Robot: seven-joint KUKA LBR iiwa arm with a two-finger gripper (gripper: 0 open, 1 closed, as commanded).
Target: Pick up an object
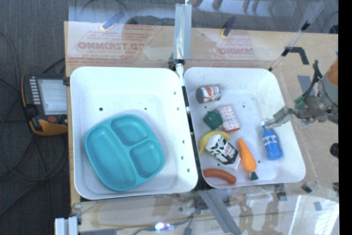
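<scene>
The right bin (275, 82) holds several small objects. A can (209, 93) lies on its side near the back. In front of it are a green object (212, 119) and a red-and-white carton (229, 118). A banana (209, 139) curls around a black-and-white cow-patterned toy (223, 149). A carrot (248, 156) and a red sausage (219, 175) lie near the front. A blue bottle (271, 143) lies at the right side. My gripper (281, 115) reaches in over the bin's right rim, its tip just above and behind the blue bottle. Nothing shows in its grasp.
A teal divided plate (125, 151) lies in the left bin (110, 85). A raised divider (187, 118) separates the two bins. A handheld controller (45, 103) sits off the bench at the left. The arm's body (327, 99) stands beyond the right bin's rim.
</scene>
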